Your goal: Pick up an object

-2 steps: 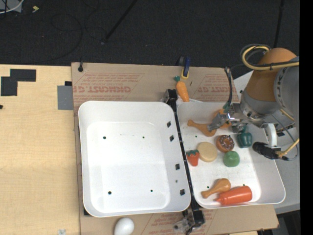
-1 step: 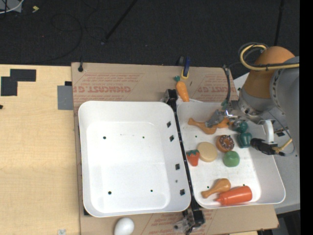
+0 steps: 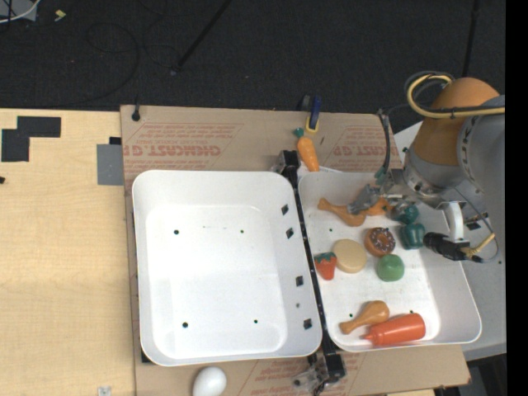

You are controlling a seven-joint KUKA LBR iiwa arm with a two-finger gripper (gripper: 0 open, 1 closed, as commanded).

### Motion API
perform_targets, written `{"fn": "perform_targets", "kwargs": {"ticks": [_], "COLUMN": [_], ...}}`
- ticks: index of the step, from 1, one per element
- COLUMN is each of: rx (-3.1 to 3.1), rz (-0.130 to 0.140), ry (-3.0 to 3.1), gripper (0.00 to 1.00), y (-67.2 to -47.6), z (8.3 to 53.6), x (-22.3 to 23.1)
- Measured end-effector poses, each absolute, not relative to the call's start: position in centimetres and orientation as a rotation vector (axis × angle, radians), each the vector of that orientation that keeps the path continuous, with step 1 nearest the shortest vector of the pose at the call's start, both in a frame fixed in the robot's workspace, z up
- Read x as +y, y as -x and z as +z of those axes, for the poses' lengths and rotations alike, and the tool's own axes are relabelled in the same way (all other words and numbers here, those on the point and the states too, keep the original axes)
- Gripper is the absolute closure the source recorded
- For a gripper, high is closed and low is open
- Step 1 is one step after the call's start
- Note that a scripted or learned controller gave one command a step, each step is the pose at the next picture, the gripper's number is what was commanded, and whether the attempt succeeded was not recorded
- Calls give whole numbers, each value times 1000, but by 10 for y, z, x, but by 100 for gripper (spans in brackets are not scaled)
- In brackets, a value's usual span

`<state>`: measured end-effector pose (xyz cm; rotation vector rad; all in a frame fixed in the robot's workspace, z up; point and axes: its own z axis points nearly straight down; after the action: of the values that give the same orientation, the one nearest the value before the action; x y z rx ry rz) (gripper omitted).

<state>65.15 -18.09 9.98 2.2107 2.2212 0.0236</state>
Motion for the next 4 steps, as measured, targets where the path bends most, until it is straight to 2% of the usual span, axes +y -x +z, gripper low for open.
{"fn": "perform_targets", "kwargs": {"ticks": [1,4], "rx": [2239,2246], "rz": [41,42], "ry": [-2219,-2215], "gripper": [0,0], "y": [-653,-654], "z": [100,99], "x": [-192,-196]}}
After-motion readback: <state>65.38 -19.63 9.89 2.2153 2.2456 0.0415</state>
